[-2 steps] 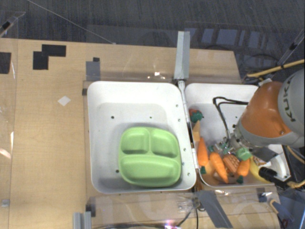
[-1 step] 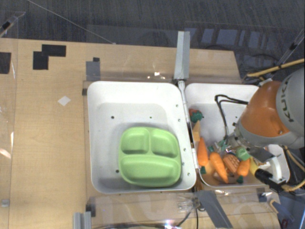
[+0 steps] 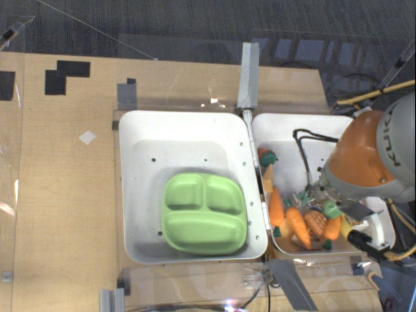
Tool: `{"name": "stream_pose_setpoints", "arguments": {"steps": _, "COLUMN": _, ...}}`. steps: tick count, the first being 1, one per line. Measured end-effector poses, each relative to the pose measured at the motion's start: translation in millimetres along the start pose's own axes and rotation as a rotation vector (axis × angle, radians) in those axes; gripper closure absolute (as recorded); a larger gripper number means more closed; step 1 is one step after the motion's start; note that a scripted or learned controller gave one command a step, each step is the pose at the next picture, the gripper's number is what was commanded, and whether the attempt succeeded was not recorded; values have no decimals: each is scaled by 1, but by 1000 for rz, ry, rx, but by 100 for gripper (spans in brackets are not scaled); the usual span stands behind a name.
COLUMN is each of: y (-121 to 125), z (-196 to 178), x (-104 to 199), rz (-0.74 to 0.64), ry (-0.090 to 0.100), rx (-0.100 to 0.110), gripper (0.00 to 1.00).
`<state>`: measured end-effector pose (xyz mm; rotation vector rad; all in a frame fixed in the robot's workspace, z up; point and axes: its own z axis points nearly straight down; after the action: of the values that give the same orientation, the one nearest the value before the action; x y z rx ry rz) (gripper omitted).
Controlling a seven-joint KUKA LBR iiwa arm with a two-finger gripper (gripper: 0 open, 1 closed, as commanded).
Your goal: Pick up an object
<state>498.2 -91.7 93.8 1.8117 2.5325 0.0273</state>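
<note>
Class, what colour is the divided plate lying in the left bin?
Light green; the plate shows clearly in the camera view.

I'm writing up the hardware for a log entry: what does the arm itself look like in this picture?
The arm is a thick, rounded grey body with a broad orange band above the wrist and part of dark lettering on its grey shell. A thin black cable loops beside it over the right bin. Lower down, the wrist is darker grey, with a white fitting and a black piece on it.
</note>
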Motion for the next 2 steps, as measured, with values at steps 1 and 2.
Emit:
{"name": "stream_pose_setpoints", "arguments": {"steps": 1, "y": 3, "z": 2, "x": -61, "rz": 114, "ry": 6, "rx": 9, "gripper": 0}}
{"name": "stream_pose_setpoints", "arguments": {"steps": 2, "y": 7, "z": 0, "x": -2, "rz": 157, "ry": -5, "rx": 5, "gripper": 0}}
